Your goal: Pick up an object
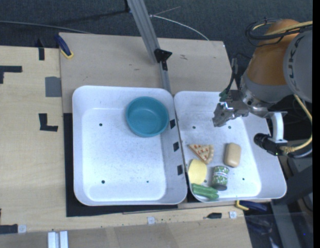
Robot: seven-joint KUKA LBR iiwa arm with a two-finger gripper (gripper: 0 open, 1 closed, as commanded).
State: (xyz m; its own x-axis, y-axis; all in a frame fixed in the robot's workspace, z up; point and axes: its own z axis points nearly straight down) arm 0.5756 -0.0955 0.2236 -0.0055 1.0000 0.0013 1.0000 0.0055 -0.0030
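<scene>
The right bin [201, 107] holds a pizza slice [201, 151], a tan bread roll [232, 154], a yellow piece [198, 171], a small green can [220, 177] and a green vegetable [205, 192], all clustered in its near half. My gripper [222, 117] hangs over the bin's far right part, above and behind the bread roll, with nothing visibly between its fingers. A blue bowl [146, 116] rests in the far right corner of the left bin [98, 154].
A grey metal pole [144, 25] slants down from the top to the seam between the bins. Cables loop around the arm at the right. Black tape marks lie on the wooden bench at the left.
</scene>
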